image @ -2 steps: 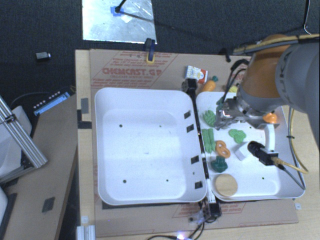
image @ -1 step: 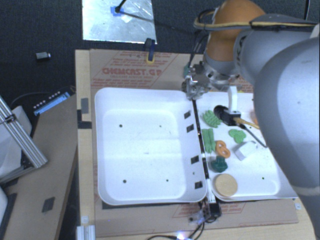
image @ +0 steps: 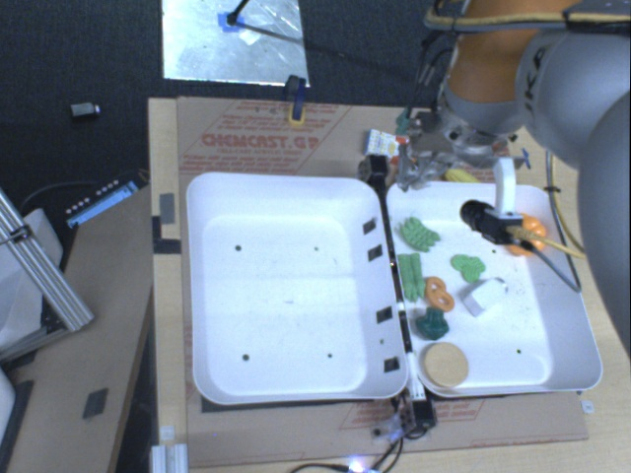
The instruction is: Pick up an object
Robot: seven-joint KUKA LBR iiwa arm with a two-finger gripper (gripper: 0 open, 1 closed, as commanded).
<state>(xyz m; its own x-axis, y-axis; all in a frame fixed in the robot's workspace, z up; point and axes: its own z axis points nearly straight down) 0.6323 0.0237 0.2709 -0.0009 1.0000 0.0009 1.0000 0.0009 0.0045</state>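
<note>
- Hovering entry, gripper (image: 422, 170): hangs from the arm (image: 552, 77) over the far left corner of the right bin (image: 557, 348), just beyond the nearest items. Whether the jaws are released or clenched cannot be told from this slant, and no item is seen in their hold.
- Ridged green piece (image: 419, 233): lies flat on the bin floor, nearest to the gripper and apart from its neighbours. Judged the likeliest pick, since the jaws have room on either side of it.
- Long green piece (image: 411, 269): lies close along the left wall. The wall probably crowds one jaw, so it is a poorer candidate.
- Small green piece (image: 467, 264): sits mid-bin, free on all sides.
- Orange ring (image: 437, 292): lies flat just beside the long green piece. It is low, so likely hard to pinch.
- White block (image: 483, 296): rests near the ring but apart from it, and its square sides should suit a pinch.
- Dark teal piece (image: 432, 323): sits near the left wall, between the ring and the disc.
- Tan disc (image: 446, 363): lies flat at the near left corner, farthest from the gripper.
- Left bin (image: 286, 294): stands beside the right bin on the surface, with clips along the shared edge seemingly there to hold the two together.
- Task status: judged not yet done, as every listed item rests on the bin floor.
</note>
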